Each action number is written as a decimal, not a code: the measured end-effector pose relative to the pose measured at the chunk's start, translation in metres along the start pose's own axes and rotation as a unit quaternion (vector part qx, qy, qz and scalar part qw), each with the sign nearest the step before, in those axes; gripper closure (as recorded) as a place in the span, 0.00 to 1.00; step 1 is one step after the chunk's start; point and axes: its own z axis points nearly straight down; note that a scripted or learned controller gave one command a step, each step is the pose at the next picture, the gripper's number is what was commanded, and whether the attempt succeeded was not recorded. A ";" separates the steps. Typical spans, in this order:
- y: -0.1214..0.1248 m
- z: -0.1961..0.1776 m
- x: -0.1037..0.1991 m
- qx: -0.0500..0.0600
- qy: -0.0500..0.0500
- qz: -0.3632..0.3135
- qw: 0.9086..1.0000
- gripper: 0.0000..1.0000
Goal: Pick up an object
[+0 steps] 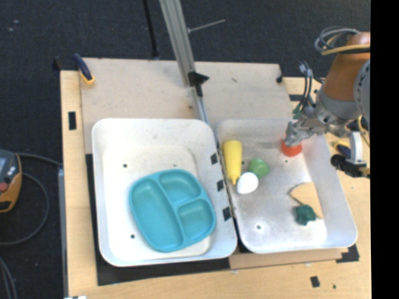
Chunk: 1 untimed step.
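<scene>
Orange object [291,147] | seen in right bin [336,229], near its far edge | gripper [297,133] directly over it, touching | jaw state cannot be told | no grasp confirmed

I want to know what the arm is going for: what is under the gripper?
An orange-red object sits right below the gripper in the right bin. Its lower edge shows; its top is covered by the gripper.

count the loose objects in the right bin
6: yellow cylinder at the left wall, green ball and white ball beside it, tan wedge, dark green toy, orange piece under the gripper.
</scene>
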 end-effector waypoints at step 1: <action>0.003 -0.045 -0.004 0.003 0.003 -0.001 1.000 1.00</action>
